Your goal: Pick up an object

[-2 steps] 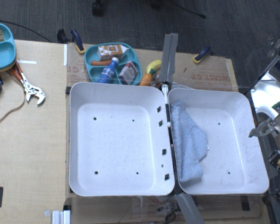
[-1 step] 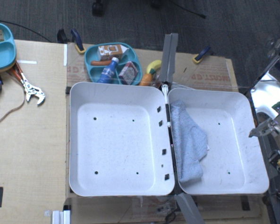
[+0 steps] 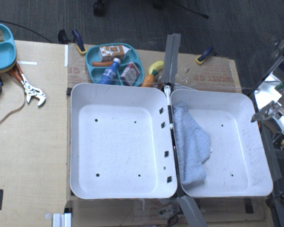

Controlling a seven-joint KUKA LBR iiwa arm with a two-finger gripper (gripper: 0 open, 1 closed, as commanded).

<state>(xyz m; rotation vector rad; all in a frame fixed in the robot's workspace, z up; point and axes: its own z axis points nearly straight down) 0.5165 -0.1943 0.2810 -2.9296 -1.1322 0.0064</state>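
Two white bins sit side by side on the bench point(image 3: 29, 156). The left bin point(image 3: 77, 145) holds nothing but its bare floor. The right bin point(image 3: 245, 150) carries a grey cloth point(image 3: 190, 147), crumpled along its nine o'clock wall and running from near the twelve o'clock rim down toward six. At twelve o'clock from the left bin rests a teal tray point(image 3: 93, 59) packed with a small box, a blue bottle and a dark packet; a banana point(image 3: 156, 67) lies just beside it. A wrench point(image 3: 33, 93) lies at nine o'clock on the bench. At three o'clock, the gripper point(image 3: 264, 114) hangs at the right bin's edge, too blurred to tell whether clenched or released.
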